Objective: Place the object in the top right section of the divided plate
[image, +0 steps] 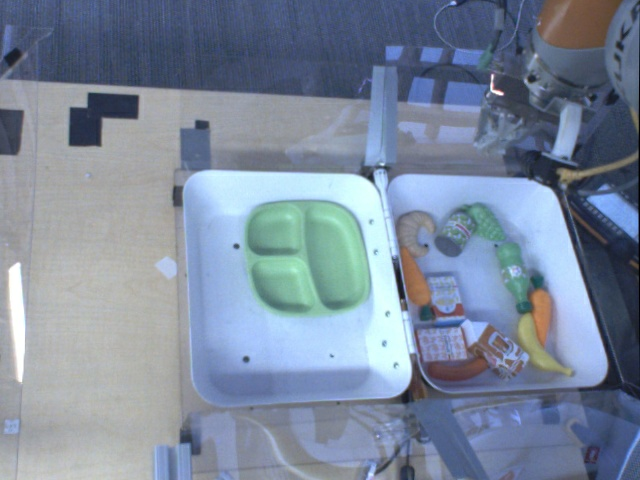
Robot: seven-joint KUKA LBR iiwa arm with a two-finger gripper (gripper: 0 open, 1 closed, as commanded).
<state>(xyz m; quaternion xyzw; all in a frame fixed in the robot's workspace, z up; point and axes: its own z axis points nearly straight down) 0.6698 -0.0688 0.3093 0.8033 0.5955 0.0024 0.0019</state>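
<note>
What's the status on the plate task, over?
Gripper up above right bin's far rim, carrying nothing visible. Green divided plate in left bin, no toy on it. Toy food all in right bin. Path clear.

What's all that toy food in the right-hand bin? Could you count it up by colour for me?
Orange: 2, carrot, carrot
Yellow: 1, banana
Green: 3, can, two items
Tan: 1, shrimp
Red-and-white: 3, boxes, packet
Red-brown: 1, sausage
Total: 11
</note>
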